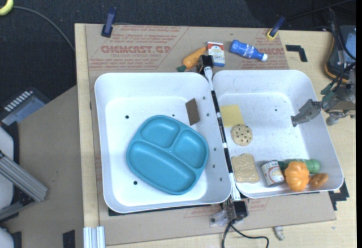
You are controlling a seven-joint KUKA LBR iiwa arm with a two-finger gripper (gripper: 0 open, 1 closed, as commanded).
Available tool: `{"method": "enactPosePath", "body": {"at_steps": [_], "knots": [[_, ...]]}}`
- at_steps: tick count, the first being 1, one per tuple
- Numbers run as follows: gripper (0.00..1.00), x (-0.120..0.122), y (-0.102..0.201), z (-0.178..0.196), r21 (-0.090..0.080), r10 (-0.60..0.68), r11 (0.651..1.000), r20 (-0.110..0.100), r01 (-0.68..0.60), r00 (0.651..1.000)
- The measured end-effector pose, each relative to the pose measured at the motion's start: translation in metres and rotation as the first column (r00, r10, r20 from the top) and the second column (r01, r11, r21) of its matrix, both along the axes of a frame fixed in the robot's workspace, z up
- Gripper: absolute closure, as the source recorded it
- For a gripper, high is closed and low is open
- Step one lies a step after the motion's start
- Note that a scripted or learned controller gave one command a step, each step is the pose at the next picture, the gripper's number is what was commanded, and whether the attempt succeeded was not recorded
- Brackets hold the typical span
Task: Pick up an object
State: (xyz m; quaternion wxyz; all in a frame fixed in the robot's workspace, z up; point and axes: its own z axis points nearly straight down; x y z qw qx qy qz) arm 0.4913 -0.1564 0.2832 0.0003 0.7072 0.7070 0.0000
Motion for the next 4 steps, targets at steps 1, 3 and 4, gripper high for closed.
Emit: {"method": "enactPosePath", "body": {"at_steps": [1,3,4], "knots": [[0.0,-0.006,0.038,-0.086,0.002,0.001,1.0,-0.003,-0.001,1.0],[0.0,0.08,0.01,-0.198,-0.001,0.001,1.0,0.002,-0.001,1.0],[0.0,0.034,0.057,-0.184,0.002,0.001,1.0,-0.002,-0.001,1.0]]}}
